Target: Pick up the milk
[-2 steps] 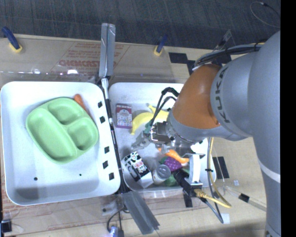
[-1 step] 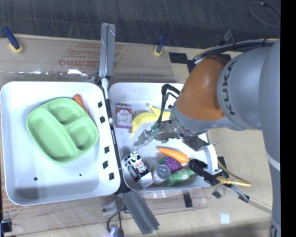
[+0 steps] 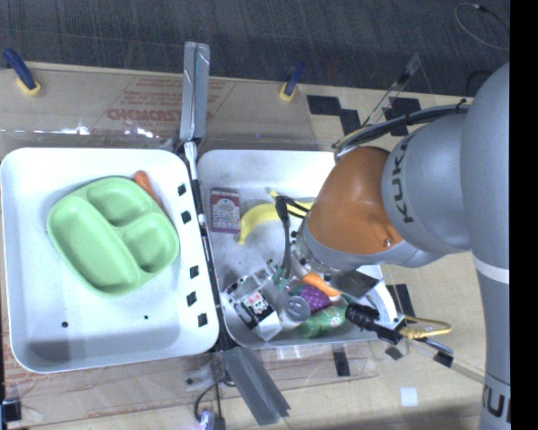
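Two white bins are sitting side by side on the bench: the left bin (image 3: 18,267) is holding a green divided plate (image 3: 112,233) with an orange carrot-like piece (image 3: 143,183) poking out at its upper edge, and the right bin (image 3: 242,164) is holding a clutter of toy groceries. The arm (image 3: 412,195), with "KU" of its KUKA lettering showing on the grey casing beside the orange band, is reaching down over the right bin. Its gripper (image 3: 291,280) is hanging low among the items near the bin's front, and I cannot tell how its jaws stand or whether anything is caught there. The milk (image 3: 254,305), a small white carton with black markings, is lying at the right bin's front left corner, just beside the gripper. A small red-printed box (image 3: 224,210), its print too small to read, is lying near a banana (image 3: 258,219). Faint red "CHICKAS…" writing is showing on the cardboard (image 3: 134,101) behind the bins.
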Controlling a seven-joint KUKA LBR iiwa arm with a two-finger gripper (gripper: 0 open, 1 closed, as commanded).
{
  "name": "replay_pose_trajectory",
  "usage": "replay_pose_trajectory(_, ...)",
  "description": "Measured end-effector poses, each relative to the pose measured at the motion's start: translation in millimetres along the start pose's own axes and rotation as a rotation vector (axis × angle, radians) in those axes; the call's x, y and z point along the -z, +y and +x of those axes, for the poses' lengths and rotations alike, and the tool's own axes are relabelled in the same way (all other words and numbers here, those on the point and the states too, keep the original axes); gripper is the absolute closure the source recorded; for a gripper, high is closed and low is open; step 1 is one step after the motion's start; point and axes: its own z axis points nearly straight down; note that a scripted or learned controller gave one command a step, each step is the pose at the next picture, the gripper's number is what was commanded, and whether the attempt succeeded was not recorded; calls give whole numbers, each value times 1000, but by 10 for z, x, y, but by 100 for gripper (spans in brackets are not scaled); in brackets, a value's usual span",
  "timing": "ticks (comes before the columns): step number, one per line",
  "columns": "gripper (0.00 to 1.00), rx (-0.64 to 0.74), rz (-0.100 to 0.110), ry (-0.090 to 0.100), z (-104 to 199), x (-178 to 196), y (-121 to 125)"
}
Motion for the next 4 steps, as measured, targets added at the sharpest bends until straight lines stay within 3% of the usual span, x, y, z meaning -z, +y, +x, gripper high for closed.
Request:
replay_pose_trajectory(1,0,-373,-7,11,-103,-88,-91)
replay_pose_trajectory(2,0,-364,-9,-12,-23,-83,-50)
replay_pose_trajectory(3,100,-349,-17,1,24,43,28)
replay_pose_trajectory(4,0,-350,-17,1,23,40,26)
